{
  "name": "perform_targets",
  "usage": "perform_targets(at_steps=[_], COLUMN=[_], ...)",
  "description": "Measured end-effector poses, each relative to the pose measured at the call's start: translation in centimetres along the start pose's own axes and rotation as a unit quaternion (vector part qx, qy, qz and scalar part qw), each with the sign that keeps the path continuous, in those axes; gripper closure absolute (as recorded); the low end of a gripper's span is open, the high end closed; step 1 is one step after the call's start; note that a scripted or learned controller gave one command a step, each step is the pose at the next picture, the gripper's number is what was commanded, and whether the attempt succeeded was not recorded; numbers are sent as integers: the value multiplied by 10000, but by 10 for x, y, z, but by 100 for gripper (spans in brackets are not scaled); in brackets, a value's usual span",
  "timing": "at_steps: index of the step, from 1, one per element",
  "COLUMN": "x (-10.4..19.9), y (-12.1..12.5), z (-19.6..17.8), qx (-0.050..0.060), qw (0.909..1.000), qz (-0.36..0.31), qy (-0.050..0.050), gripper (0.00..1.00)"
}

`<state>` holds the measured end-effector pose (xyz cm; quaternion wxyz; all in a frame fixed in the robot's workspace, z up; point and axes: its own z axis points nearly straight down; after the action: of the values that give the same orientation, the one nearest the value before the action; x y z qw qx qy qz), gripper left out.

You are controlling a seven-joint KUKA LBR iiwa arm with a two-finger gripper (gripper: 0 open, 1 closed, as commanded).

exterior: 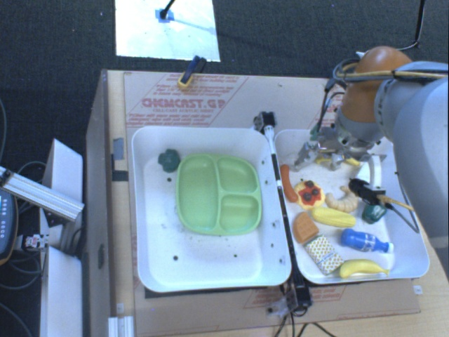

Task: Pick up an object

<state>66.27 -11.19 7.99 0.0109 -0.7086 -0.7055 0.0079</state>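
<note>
My gripper (319,161) hangs low over the back of the right bin (414,255), open, with nothing between its fingers. Just in front of it lie a red sausage (285,182), a pizza slice (309,193) and a tan croissant (344,201). Farther forward are a yellow corn-like piece (334,217), a brown waffle (305,227), a checkered box (323,253), a blue bottle (365,241) and a banana (363,267). A small yellow piece (351,161) sits right beside the gripper.
The left bin (151,258) holds a green divided plate (219,194) and a dark green toy (168,160) at its back left. The divider (277,188) between the bins runs just left of the sausage. A yellow and black tool (191,72) lies on the cardboard behind.
</note>
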Motion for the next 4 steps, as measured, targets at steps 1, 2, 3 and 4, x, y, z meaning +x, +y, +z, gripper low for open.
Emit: perform_targets(at_steps=[1, 2, 3, 4], x=[0, 0, 30, 16], y=[2, 2, 6, 6], z=[-13, -13, -5, -6], qx=[-53, -52, -137, -150], qw=[10000, 10000, 9999, 9999], qz=[-20, -23, -43, -28], qy=[-14, -15, -21, -27], gripper=[100, 0, 0, 0])
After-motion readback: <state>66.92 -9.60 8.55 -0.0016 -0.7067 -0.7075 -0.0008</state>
